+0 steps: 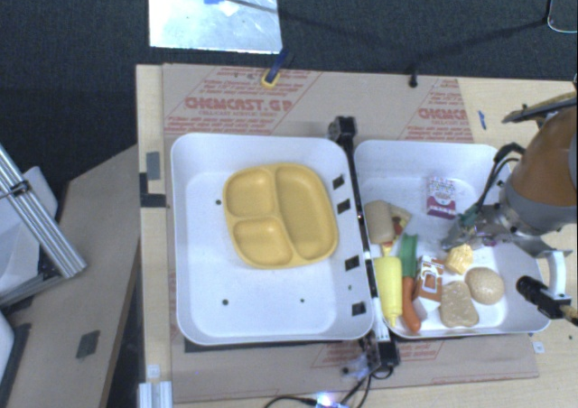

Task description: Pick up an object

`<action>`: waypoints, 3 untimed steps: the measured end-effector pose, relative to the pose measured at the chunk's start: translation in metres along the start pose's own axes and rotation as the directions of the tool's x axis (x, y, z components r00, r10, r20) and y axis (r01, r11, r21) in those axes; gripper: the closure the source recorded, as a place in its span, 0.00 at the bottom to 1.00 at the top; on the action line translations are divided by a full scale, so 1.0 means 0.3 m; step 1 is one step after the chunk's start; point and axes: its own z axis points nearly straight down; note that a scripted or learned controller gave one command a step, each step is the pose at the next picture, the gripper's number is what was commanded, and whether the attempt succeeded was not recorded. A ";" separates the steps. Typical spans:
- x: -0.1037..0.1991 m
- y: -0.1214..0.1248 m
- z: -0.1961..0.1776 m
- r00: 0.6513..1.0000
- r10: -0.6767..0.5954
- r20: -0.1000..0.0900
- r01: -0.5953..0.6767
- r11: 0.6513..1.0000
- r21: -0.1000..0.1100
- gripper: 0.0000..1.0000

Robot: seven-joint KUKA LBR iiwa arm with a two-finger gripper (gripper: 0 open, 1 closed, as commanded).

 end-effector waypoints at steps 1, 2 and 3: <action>-0.032 -0.001 -0.194 1.000 0.002 0.001 -0.002 1.000 -0.002 1.00; -0.018 -0.004 -0.344 1.000 -0.003 0.001 0.003 1.000 -0.003 1.00; -0.019 0.000 -0.434 1.000 -0.004 0.001 0.004 1.000 -0.001 1.00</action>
